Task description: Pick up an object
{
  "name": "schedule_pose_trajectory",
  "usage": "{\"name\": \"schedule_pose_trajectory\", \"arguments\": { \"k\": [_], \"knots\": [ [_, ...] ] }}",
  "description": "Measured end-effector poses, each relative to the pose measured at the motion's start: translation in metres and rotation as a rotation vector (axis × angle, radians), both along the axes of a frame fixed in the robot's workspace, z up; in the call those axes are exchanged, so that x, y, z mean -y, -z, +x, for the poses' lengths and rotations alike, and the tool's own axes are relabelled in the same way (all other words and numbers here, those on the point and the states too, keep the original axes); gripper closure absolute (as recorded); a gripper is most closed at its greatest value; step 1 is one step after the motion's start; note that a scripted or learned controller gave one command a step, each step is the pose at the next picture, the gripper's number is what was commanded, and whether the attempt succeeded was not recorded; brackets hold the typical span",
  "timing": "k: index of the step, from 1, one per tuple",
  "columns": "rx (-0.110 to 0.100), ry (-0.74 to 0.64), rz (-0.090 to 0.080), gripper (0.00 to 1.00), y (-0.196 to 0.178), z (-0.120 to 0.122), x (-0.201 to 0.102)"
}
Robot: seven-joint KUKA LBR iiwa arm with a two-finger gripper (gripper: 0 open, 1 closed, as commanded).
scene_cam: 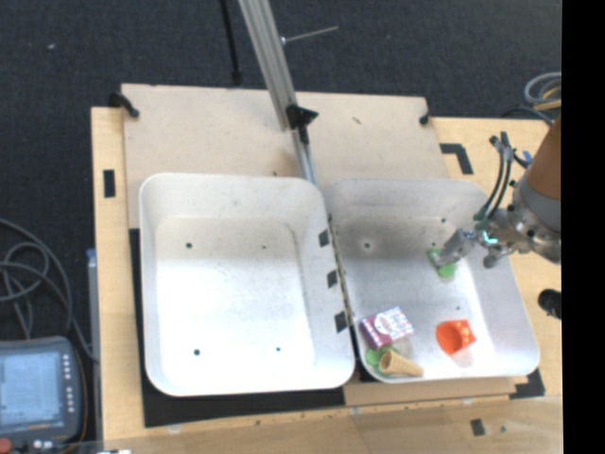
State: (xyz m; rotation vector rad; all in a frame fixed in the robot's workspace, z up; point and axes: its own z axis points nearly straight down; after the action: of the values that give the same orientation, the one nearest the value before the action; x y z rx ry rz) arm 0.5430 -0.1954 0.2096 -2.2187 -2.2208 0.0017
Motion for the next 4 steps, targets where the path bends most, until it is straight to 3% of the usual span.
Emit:
{"name": "schedule_pose_trajectory", "arguments": {
  "k": [1,3,4],
  "knots": [
    [0.004,-0.001,-0.001,0.0,-0.002,0.001,0.0],
    [-0.002,0.004,-0.002,0.0,0.106,-0.011,0.001],
    [0.008,0.01,-0.002,1.0,0.092,-0.008,0.002]
  ]
}}
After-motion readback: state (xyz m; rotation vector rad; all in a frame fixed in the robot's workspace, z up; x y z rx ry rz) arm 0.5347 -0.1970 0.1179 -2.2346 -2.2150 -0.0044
